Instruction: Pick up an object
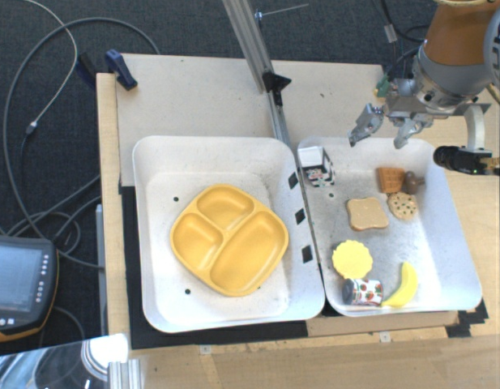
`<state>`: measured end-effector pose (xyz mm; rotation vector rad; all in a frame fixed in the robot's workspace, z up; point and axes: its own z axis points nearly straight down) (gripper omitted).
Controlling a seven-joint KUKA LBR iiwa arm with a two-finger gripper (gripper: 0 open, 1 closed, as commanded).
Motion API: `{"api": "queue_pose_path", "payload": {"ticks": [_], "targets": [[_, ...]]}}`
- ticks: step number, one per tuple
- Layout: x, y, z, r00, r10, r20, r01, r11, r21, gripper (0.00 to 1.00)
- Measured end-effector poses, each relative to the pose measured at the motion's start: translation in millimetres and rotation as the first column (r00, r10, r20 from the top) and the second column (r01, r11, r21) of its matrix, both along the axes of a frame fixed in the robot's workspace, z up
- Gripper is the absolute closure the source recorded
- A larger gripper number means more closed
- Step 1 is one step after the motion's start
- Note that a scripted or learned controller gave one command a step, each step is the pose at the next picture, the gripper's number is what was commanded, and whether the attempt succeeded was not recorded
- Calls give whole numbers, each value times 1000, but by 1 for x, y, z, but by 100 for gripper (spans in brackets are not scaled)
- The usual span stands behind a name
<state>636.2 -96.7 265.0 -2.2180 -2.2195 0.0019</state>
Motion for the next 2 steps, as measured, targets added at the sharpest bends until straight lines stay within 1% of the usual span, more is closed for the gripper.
{"api": "queue_pose_path", "payload": {"ticks": [1, 2], "targets": [[1, 1, 11, 1000, 2, 3, -2, 1000, 0, 100], [12, 52, 115, 1000, 6, 16, -6, 1000, -1, 100]]}}
